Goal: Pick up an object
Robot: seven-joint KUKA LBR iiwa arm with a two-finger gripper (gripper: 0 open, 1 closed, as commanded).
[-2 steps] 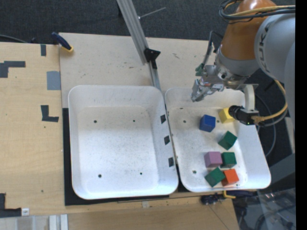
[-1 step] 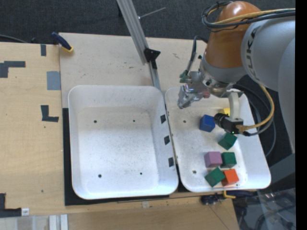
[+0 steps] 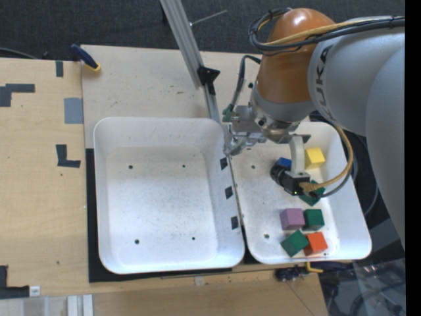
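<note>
Several small blocks lie in the right bin (image 3: 263, 232). A yellow block (image 3: 315, 157) and a blue block (image 3: 283, 164) sit toward the back. A purple block (image 3: 293, 218), a dark green block (image 3: 314, 216), another green block (image 3: 295, 243) and an orange block (image 3: 316, 242) cluster near the front right. My gripper (image 3: 235, 142) hangs over the right bin's back left part, close to the wall between the bins. It is left of the blue block and well apart from the front cluster. I see nothing held in it.
The left bin (image 3: 158, 196) lies beside the right one, sharing a raised divider (image 3: 227, 189). A slanted metal bar (image 3: 187, 41) crosses above the bench at the back. The large grey arm (image 3: 355, 91) covers the right bin's back right. A black part with cables (image 3: 289, 178) hangs near the blue block.
</note>
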